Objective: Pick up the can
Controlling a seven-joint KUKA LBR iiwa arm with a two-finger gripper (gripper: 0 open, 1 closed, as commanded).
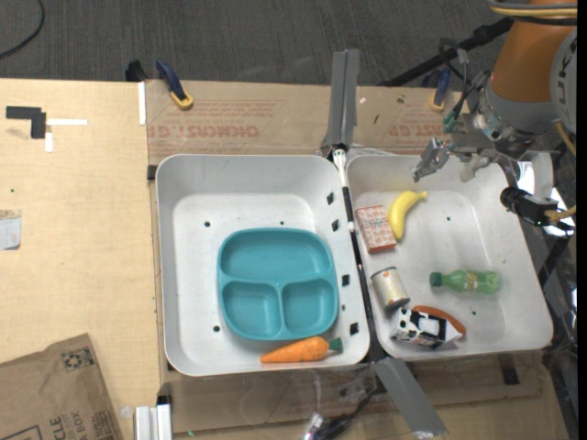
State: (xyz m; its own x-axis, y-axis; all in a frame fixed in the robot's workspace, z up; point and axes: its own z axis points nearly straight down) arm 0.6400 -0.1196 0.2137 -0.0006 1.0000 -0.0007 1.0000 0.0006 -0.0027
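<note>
two-finger gripper (449, 160) hovered over the right white bin's (514, 333) far edge, fingers spread apart, holding nothing, touching nothing. small silver metal can (390, 289) lay on its side low in that bin, near the divider, below a red carton (375, 228) and yellow banana (404, 210).

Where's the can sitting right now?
The can lies on its side in the right bin, near that bin's left wall, just below the small red box and above the black-and-white toy.
</note>
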